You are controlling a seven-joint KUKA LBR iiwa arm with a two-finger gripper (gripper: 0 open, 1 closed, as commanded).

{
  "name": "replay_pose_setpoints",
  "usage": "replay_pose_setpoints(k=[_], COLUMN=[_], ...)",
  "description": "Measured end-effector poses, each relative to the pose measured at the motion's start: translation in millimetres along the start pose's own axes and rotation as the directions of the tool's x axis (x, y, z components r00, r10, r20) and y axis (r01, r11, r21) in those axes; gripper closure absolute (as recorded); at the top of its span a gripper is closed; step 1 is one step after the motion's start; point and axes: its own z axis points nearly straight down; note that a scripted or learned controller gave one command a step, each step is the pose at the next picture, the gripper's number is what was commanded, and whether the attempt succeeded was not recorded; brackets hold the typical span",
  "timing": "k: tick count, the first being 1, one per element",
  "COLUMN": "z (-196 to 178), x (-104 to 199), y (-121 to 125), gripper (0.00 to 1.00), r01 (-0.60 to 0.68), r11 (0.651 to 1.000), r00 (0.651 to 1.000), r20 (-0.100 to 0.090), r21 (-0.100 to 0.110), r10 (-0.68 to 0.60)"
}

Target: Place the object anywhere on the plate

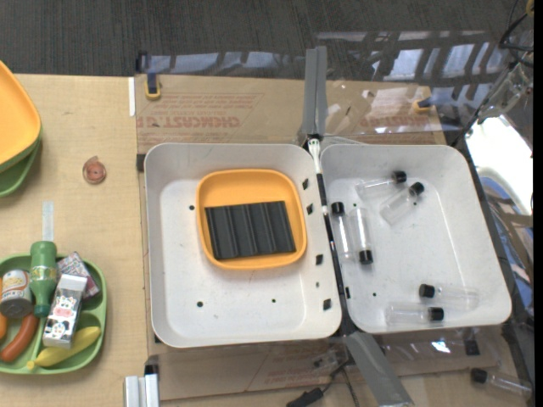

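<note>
Take one clear black-capped plastic tube (361, 236) from the right-hand white bin (445, 227) and lay it flat, mid-frame, on the orange plate (250, 180).

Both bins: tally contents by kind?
Clear tubes with black caps: 6, all in the right bin
Orange plate: 1, in the left bin
Dark ribbed block: 1, on the plate
Total: 8

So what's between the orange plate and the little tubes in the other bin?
In the camera view, the two bins' white rims meet between the orange plate and the clear black-capped tubes. Small black clips sit along that divider; the left bin's floor there is otherwise bare.
</note>
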Motion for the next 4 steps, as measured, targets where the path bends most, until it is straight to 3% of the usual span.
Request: replay_pose_setpoints(k=[1, 2, 3, 4], z=[73.6, 127.6, 165.7, 166.0], x=[-18.1, -17.9, -21.6, -31.3], y=[-18.7, -20.5, -17.6, -9.5], gripper=[0.00, 0.00, 0.00, 0.00], r01=[0.344, 0.636, 0.797, 0.957], r11=[0.939, 0.772, 0.604, 0.289], r00=[0.939, 0.772, 0.604, 0.289], r20=[0.001, 0.002, 0.002, 0.003], r21=[-0.001, -0.002, -0.001, 0.000], r10=[-0.344, -0.636, -0.797, -0.957])
